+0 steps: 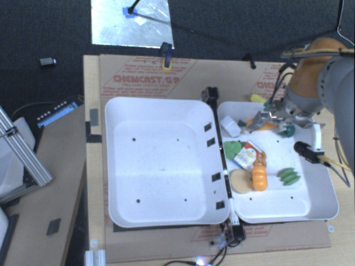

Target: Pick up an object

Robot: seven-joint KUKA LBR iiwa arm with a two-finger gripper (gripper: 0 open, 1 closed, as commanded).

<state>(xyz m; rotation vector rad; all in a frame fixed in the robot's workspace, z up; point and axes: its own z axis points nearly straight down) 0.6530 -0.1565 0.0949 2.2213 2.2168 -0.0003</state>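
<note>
My gripper hangs low over the far part of the right bin, reaching in from the right. Right beside its tip lies an orange piece, and a small teal thing sits just to its right. Whether the gripper touches the orange piece I cannot tell. A white block lies at the bin's far left. Nearer the middle are a green leafy piece, a white and red packet, an orange bottle-shaped toy, a tan disc and a green pea pod.
The left bin stands next to the right one, with black clips along the shared wall. A yellow piece lies on the board behind the right bin. A blue and yellow clamp stands at the board's far edge.
</note>
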